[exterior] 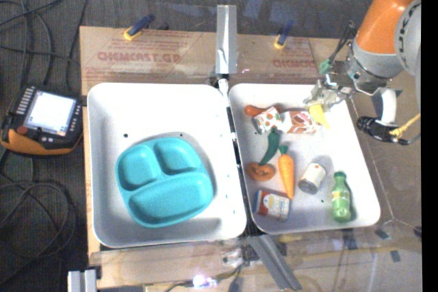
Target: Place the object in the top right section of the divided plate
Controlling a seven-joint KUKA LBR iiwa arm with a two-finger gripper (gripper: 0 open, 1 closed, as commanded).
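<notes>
Clamped in the tool (320, 108), a small yellow plastic piece (317, 113) is seen above the right white bin (366, 167), well right of the turquoise divided plate (164, 180). It is judged light, stiff, slippery; a mid-body grip suits.

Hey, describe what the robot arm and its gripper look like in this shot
The arm enters from the right: a rounded orange band over smooth grey casing. Below it sits a white rounded piece with a black part and a thin yellowish cable running off to the right. The gripper is small and metallic, with thin dark linkages, a green bit near its top and yellow at its tip.
</notes>
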